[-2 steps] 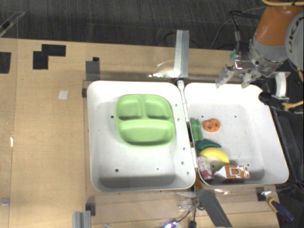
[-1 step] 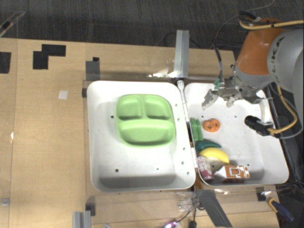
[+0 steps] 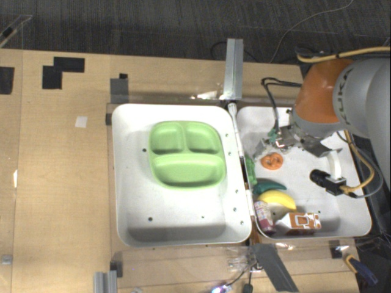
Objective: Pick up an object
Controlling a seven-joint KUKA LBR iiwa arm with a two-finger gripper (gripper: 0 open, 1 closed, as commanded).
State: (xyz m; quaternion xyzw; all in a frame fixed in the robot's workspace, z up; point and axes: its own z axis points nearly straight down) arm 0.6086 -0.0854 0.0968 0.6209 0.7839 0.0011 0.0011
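In the right bin, a carton and banana lie nearest; beyond them an orange toy sits just below the gripper, apart from it; grip state: cannot tell; green tray fills the left bin.

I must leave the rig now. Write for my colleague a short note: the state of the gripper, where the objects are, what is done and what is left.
Gripper: low over the upper part of the right bin, just above the orange round object. I cannot tell if it is open or shut, and nothing shows between its fingers.
Objects: the orange round object, a green item, a yellow banana-shaped toy and a small brown carton lie in the right bin, mostly along its left and lower side. The left bin holds a green divided tray.
Done: the arm has reached into the right bin.
Left: grasp one object and lift it.
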